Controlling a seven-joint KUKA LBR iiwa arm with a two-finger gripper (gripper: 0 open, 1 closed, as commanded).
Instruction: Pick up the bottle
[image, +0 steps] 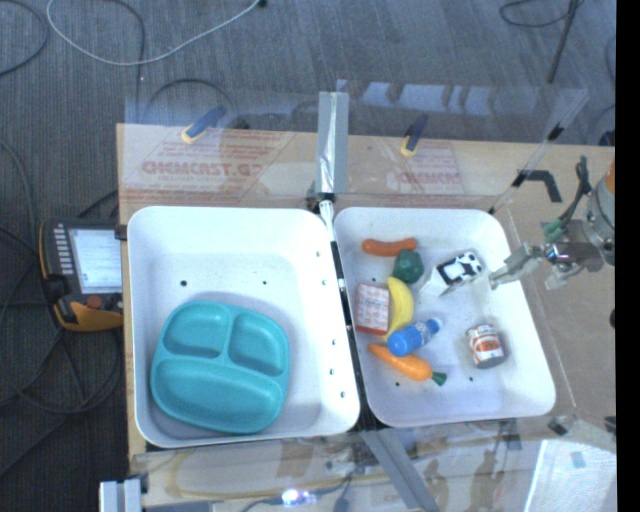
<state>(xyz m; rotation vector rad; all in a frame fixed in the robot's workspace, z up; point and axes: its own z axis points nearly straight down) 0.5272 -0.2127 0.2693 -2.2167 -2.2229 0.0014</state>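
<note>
Seen from above at a slant: two shallow white plastic bins side by side on a wooden bench (250, 165); left bin (220, 240) held a teal moulded plastic tray with compartments (220, 366), lying toward its near left corner. Right bin (520, 390) held the small clear bottle with a blue cap (413, 337), lying on its side near the middle, just beside a yellow toy banana (400, 303) and an orange toy carrot (402, 364); farther back lay an orange sausage-shaped toy (389, 246), a dark green rounded toy (407, 266) and a red-and-white flat packet (372, 307); a small black-and-white toy (460, 268) and a small red-labelled can (486, 344) sat toward the right. Grey two-finger gripper (508, 271) reached in over the right bin's rim, near the black-and-white toy, well apart from the bottle; fingers too small and blurred to tell how far open; nothing seen between them.
</note>
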